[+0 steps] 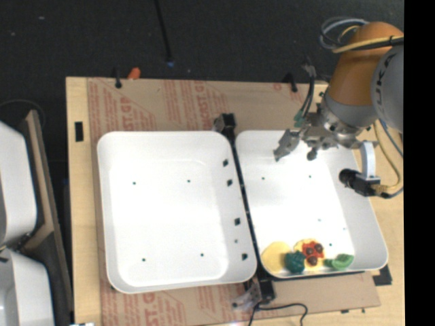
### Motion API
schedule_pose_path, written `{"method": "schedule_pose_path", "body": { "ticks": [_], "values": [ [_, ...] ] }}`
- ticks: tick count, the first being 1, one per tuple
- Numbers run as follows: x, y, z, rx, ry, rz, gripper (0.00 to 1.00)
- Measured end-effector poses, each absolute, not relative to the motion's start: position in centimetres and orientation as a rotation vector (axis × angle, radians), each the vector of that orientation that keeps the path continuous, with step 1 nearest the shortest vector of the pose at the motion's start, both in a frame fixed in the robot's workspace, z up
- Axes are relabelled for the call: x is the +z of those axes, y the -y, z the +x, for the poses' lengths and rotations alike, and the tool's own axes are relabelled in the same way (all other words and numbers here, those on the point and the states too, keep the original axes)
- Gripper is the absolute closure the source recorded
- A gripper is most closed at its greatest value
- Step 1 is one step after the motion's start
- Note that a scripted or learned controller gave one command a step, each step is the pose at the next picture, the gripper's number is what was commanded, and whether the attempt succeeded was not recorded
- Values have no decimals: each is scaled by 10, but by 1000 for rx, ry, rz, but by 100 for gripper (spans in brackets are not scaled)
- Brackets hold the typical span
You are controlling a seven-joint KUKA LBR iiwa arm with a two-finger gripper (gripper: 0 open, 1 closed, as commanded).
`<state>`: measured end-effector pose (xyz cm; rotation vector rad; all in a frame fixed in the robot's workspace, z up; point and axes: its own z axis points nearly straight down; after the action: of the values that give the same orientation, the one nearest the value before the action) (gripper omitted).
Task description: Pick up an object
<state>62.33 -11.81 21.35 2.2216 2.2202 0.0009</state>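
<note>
A pale wooden bench (81, 182) under a cardboard sheet is seen from above against a dark floor; two shallow white bins are borne side by side. The left bin (170, 209) is shown bare-floored. In the right bin (306, 195), a small cluster is gathered against the near rim: a yellow disc (274, 255), a teal object (294, 263), a red object (312, 249) and a green object (340, 260), touching or just beside one another. The gripper (297, 149) is held over the bin's far edge, its two fingers spread apart with nothing between them. The cluster lies well apart from the jaws, toward the near rim and slightly rightward; its long axis runs along that rim. A traverse across the bin is judged necessary before descent.
</note>
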Motion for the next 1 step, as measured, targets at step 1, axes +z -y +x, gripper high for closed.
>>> {"method": "schedule_pose_path", "body": {
  "ticks": [1],
  "values": [
    [95, 101, 606, -9, -2226, 2227, 0]
  ]
}}
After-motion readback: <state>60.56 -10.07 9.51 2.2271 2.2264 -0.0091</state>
